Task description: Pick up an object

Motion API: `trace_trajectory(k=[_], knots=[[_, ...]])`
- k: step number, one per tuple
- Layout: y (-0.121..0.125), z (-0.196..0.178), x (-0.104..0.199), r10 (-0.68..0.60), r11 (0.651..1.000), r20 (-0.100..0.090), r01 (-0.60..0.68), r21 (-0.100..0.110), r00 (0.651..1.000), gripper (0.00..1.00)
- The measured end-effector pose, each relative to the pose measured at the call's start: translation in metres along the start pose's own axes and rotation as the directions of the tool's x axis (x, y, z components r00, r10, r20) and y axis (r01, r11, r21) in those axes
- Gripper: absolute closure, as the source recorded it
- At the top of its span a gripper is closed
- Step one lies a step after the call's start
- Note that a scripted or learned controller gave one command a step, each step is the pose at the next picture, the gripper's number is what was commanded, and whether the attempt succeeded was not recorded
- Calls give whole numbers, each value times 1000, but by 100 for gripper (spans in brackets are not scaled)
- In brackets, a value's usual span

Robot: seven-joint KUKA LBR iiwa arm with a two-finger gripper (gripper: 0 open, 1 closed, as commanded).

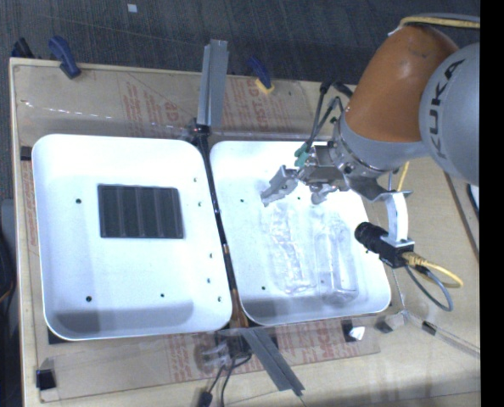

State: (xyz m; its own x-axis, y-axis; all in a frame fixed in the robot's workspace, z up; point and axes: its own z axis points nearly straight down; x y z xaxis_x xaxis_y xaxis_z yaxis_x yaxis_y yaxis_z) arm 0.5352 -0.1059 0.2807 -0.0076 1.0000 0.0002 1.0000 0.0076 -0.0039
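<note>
Camera view, from the lower edge upward: the bench (31,346) shows its taped cardboard surface below the two white bins. In the lower middle of the right bin (235,227) lie what look like clear plastic objects (307,253), pale and hard to separate from the white floor; how many there are I cannot tell. The left bin (57,303) holds a dark ribbed rectangular piece (140,211) lying flat near its middle. Higher in the frame, over the upper part of the right bin, hangs the gripper (296,187), its two fingers spread apart with nothing between them, just above the clear objects. By my reading the pick is not yet done: the gripper is lined up near the clear objects, but closing, gripping and lifting all remain.
</note>
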Motion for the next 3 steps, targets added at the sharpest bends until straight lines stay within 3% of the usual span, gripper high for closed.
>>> trace_trajectory(k=[1, 2, 3], knots=[[-9, 8, 4, 185, 983, 0, -185, 0, 983, 0], [32, 13, -90, 125, 992, 0, -125, -1, 992, 0], [-6, -24, -68, 572, 820, -1, -572, -3, 820, 0]])
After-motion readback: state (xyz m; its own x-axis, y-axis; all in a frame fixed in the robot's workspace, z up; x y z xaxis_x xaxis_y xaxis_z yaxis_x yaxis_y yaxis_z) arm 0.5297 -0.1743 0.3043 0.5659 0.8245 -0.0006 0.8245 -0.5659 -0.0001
